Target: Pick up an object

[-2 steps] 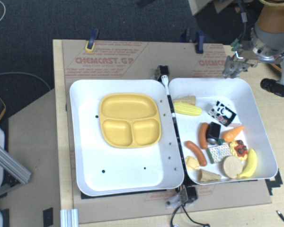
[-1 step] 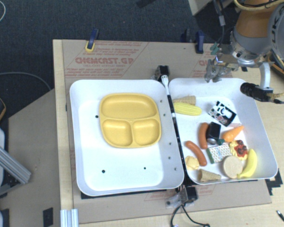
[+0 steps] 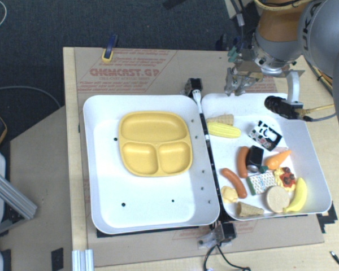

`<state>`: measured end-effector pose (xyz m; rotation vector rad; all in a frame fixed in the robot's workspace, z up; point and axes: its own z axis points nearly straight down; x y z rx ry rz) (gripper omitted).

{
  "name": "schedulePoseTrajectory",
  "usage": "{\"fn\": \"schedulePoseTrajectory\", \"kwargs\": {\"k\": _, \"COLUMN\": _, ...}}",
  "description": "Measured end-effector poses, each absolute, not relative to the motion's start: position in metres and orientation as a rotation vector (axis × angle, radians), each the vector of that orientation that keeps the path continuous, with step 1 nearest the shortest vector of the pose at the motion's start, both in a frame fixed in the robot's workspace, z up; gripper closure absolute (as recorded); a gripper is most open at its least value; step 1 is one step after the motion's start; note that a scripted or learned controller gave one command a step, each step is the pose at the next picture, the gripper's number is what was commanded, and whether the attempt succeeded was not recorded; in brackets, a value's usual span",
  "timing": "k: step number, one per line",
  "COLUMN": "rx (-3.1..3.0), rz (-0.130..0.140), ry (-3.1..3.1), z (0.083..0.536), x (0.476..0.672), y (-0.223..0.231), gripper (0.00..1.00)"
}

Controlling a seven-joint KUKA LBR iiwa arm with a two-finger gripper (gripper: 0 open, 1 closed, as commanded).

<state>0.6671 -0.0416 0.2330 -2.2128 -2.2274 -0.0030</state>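
Observation:
My gripper point(image 3: 238, 87) hangs above the far left corner of the right bin point(image 3: 313, 151), its fingers pointing down with nothing between them. Toy food lies in that bin: a corn cob point(image 3: 223, 130) and a tan wedge point(image 3: 222, 119) nearest the gripper, two sausages point(image 3: 234, 182) point(image 3: 243, 161), a carrot point(image 3: 277, 159), a banana point(image 3: 297, 195), a round cracker point(image 3: 276, 199) and a black-and-white toy point(image 3: 265, 134). All of these lie below and to the right of the gripper, apart from it.
The left bin point(image 3: 101, 168) holds a yellow divided plate point(image 3: 155, 143). A black clip point(image 3: 192, 86) sits at the top of the ridge between the bins. A blue-and-yellow clamp point(image 3: 108, 49) rests at the board's far left edge. The arm's grey body point(image 3: 305, 21) fills the upper right.

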Motion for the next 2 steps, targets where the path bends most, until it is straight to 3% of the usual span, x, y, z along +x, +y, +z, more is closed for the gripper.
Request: {"fn": "schedulePoseTrajectory", "kwargs": {"k": 2, "rx": -2.216, "rz": 0.001, "ry": -2.224, "z": 0.236, "x": 0.662, "y": 0.058, "gripper": 1.00}}
